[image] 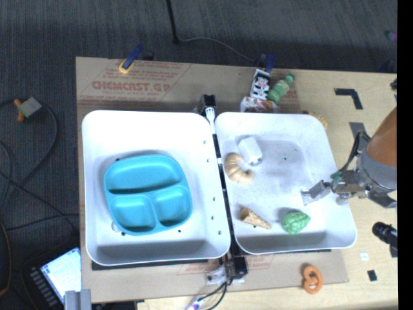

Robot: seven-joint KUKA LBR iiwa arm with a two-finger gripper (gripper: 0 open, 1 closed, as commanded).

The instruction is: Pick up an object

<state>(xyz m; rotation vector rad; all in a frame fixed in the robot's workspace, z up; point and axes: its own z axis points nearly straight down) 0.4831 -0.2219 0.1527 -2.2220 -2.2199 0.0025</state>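
The right bin (322, 141) holds a small white cup-like piece (250, 149) and a tan croissant-shaped toy (239, 169) near its left wall. A tan wedge-shaped piece (255, 218) and a bumpy green object (295, 221) lie along its front. My gripper (321, 189) hangs over the right side of this bin, just above and to the right of the green object, with the arm coming in from the right. Nothing is visibly held in it.
A blue divided tray (148, 192) fills much of the left bin (97, 134). On the bench outside the bins are a green bottle (281, 88) and a small printed packet (260, 86) at the back, and an orange ring-shaped toy (312, 278) at the front right.
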